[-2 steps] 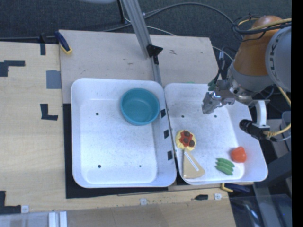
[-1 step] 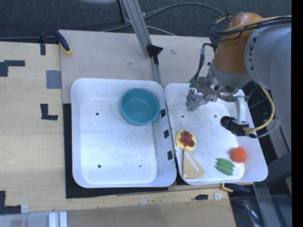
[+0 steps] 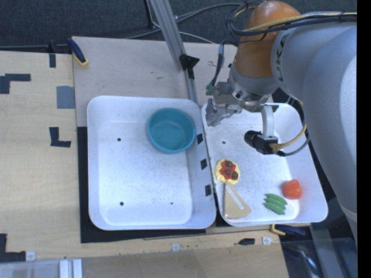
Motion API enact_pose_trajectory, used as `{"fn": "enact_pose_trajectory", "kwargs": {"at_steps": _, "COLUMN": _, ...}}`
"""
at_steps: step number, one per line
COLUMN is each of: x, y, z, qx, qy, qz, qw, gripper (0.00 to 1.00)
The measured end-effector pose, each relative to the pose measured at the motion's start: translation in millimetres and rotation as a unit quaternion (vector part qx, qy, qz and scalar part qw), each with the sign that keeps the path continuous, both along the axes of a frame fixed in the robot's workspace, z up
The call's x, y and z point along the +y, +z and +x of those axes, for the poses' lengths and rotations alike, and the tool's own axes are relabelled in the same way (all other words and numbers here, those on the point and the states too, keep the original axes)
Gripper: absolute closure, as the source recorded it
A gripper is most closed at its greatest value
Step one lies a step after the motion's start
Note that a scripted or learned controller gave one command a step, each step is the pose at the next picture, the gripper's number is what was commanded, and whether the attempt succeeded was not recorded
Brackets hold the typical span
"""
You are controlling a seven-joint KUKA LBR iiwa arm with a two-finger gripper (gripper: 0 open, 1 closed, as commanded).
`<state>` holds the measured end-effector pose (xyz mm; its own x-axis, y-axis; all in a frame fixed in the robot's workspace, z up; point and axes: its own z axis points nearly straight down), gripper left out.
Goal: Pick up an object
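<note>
My gripper [image 3: 215, 116] hangs over the far left corner of the right bin [image 3: 258, 161], close to the divide between the bins. Nothing shows between its fingers. A pizza slice toy [image 3: 230, 185] with red toppings lies near the right bin's front left. To the right of it rest a green pea pod [image 3: 275, 203] and a red tomato-like piece [image 3: 292, 189]. A blue bowl [image 3: 171, 130] sits upright in the left bin [image 3: 139, 184], at its far right, just left of the gripper.
A slanted metal pole [image 3: 174, 36] rises behind the bins near the gripper. The arm's grey body covers the right bin's far right side. Black cable and a connector [image 3: 261, 142] hang over the right bin.
</note>
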<state>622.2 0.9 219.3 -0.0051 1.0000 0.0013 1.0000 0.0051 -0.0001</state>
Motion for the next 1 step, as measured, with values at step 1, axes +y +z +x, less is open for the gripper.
{"fn": "enact_pose_trajectory", "kwargs": {"at_steps": 1, "x": 57.4, "y": 8.4, "z": 12.7, "qx": 0.000, "qy": 0.000, "qz": -0.0001, "qw": 1.0000, "gripper": 1.00}}
